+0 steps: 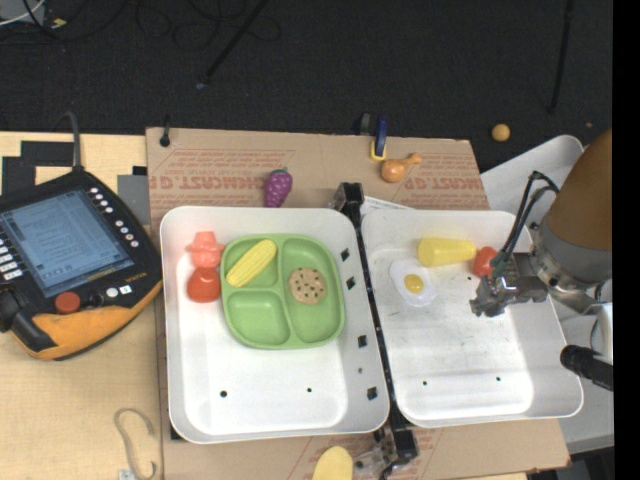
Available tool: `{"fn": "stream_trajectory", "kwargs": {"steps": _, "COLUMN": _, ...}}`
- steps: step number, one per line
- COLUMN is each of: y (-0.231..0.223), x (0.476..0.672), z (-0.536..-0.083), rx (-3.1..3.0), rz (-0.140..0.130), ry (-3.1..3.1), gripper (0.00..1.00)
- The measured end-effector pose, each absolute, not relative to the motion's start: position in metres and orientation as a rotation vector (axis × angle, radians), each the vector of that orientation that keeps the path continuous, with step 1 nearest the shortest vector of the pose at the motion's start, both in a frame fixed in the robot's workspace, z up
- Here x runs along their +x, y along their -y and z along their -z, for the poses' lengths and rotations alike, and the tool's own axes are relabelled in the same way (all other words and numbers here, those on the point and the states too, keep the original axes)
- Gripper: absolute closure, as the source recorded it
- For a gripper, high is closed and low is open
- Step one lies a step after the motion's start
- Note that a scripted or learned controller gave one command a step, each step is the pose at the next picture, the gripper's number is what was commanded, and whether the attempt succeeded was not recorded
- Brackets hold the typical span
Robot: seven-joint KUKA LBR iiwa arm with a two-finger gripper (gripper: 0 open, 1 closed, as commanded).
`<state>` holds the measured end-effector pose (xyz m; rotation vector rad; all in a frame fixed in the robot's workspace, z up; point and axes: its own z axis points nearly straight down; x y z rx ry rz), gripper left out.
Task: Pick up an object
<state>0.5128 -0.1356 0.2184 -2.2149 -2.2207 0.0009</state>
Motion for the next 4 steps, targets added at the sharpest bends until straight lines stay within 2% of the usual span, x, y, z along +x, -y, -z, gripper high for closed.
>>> {"fn": "stream_trajectory", "kwargs": {"steps": 1, "y": 0.095, "x": 0.496, "z": -0.231, "rx": -2.215, "rz": -0.001, "ry": 2.221, "gripper": 1.00}}
{"fn": "stream_trajectory", "kwargs": {"steps": 2, "y": 0.056, "x": 0.490, "z": -0.233, "rx": -2.216, "rz": -0.001, "ry": 2.221, "gripper": 1.00}}
{"fn": "stream_trajectory", "kwargs": {"steps": 3, "y": 0.060, "x": 0.483, "z": -0.216, "rx": -2.219, "rz": -0.005, "ry": 2.219, "gripper": 1.00}}
{"fn": "stream_trajectory", "kwargs": {"steps": 4, "y": 0.061, "x": 0.472, "z": -0.228, "rx": -2.225, "rz": -0.002, "ry": 2.213, "gripper": 1.00}}
